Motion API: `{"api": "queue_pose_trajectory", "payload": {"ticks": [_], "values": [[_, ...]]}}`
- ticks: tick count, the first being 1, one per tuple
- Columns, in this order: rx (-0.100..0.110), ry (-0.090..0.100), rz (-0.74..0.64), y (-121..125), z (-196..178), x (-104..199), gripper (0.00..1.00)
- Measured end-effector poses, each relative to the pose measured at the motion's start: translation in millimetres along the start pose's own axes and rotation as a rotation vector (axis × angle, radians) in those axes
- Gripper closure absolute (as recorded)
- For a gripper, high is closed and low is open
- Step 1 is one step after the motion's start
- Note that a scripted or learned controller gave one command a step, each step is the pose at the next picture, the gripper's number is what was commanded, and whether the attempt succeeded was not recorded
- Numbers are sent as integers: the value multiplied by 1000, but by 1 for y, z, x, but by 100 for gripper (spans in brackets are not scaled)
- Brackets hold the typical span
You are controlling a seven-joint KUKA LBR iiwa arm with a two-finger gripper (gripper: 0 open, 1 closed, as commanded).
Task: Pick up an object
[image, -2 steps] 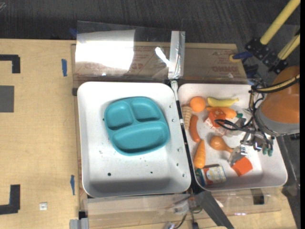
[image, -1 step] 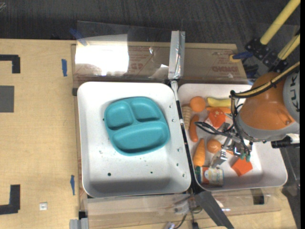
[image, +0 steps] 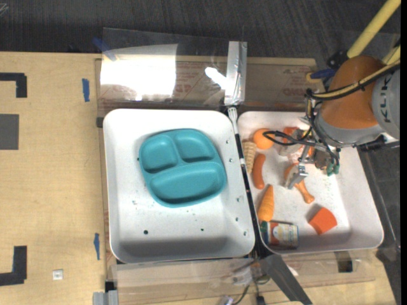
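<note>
Left bin [image: 121, 170]: well left of the fingers; bears a teal divided plate [image: 182, 166] lying flat near its middle; otherwise bare white floor with a few dark specks.

Divider [image: 240, 164]: between the two bins, left of the fingers, running top to bottom.

Right bin [image: 362, 215]: holds every loose object; fingers hang over its upper middle.

Cone [image: 249, 150]: far left of the fingers, against the divider; pale and ribbed, possibly a toy ice-cream cone.

Sausage [image: 259, 169]: left of the fingers, lying roughly upright on the floor; orange-red; apart from the fingers.

Round orange piece [image: 263, 138]: up and left of the fingers, near the bin's top wall.

Carrot [image: 266, 203]: below and left of the fingers; tapered, tip toward the top.

Can [image: 280, 233]: well below the fingers, on its side by the near wall; label facing up.

Gripper [image: 296, 173]: pointed down into the bin; fingers close together near the floor, though whether parted or closed cannot be told; nothing plainly seen between them.

Small orange stick [image: 306, 193]: just below and right of the fingertips; nearest candidate; touching or apart, unclear.

Orange block [image: 323, 220]: below and right of the fingers; well apart.

Progress: arm lowered among the objects; no grasp confirmed, nothing lifted; left to do: close on a piece, most likely the stick, and raise it clear of the bin.
</note>
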State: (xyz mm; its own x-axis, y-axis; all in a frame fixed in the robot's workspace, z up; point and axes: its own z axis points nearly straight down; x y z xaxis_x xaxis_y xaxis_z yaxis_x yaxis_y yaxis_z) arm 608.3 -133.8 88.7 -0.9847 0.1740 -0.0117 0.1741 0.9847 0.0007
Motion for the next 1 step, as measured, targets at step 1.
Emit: {"api": "queue_pose_trajectory", "payload": {"ticks": [1], "values": [[0, 0, 80, -1, -1, 57, 0]]}}
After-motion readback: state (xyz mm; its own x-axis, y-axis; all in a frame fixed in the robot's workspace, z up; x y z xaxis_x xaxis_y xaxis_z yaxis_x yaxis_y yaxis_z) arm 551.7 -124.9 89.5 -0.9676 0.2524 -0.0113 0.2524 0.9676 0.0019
